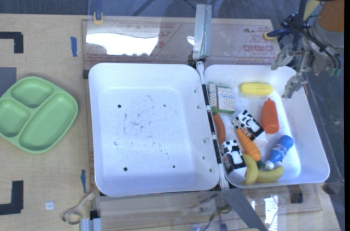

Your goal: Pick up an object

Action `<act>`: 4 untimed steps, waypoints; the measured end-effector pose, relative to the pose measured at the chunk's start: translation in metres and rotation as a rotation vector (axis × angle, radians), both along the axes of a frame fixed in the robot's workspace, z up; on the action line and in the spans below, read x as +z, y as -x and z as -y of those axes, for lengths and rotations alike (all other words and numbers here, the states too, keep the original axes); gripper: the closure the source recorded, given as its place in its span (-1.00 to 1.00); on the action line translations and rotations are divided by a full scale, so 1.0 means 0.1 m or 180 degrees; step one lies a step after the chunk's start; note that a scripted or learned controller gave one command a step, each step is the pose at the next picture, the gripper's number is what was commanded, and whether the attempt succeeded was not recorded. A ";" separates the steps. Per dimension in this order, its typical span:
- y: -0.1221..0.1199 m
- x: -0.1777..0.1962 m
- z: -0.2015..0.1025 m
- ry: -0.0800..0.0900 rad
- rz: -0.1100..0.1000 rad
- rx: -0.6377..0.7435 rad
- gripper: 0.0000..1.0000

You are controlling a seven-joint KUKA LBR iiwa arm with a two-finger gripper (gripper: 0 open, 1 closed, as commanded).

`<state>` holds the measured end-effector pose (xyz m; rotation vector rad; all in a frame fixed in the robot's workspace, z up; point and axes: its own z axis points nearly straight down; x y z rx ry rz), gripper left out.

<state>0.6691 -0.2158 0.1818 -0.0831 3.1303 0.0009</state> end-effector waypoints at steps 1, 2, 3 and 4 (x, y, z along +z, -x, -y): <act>0.46 -0.94 0.07 0.0009 -0.0004 0.0785 -1.00; 0.64 -0.26 -0.21 0.0004 -0.0005 0.0576 -1.00; 0.26 -0.81 -0.18 0.0010 -0.0008 0.1484 -1.00; 0.24 -0.69 -0.18 0.0007 0.0023 0.1468 1.00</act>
